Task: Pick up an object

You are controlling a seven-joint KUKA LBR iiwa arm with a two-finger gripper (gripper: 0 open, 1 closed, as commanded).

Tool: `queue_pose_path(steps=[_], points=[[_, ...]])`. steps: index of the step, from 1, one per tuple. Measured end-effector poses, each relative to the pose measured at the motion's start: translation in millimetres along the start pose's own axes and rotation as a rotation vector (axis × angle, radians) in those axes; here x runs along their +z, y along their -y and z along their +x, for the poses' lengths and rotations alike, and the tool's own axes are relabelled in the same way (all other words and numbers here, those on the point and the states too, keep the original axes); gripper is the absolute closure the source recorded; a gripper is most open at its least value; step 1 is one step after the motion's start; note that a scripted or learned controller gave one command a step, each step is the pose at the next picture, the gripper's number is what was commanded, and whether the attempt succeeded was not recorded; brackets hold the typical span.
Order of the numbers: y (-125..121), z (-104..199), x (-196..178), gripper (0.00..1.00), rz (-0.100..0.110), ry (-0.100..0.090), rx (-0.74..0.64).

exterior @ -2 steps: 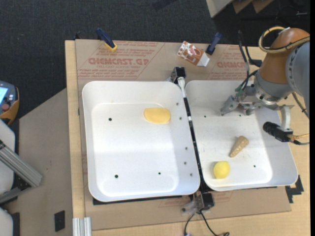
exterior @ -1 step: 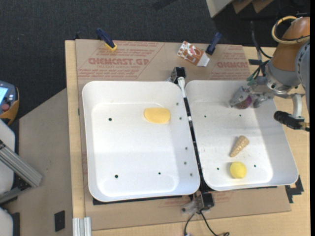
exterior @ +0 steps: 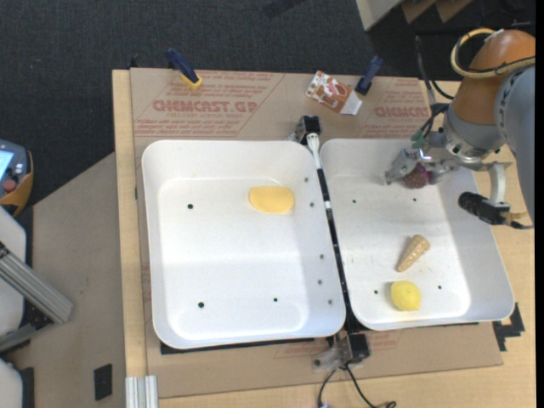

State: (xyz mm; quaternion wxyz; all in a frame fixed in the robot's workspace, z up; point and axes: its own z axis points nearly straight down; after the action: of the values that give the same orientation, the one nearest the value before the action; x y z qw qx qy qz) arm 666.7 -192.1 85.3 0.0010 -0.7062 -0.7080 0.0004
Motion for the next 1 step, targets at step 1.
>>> queue_pose_path(steps=[1], points=[[-0.5,-2.0,-11.3,1.00,-0.004,0.003,0.001]])
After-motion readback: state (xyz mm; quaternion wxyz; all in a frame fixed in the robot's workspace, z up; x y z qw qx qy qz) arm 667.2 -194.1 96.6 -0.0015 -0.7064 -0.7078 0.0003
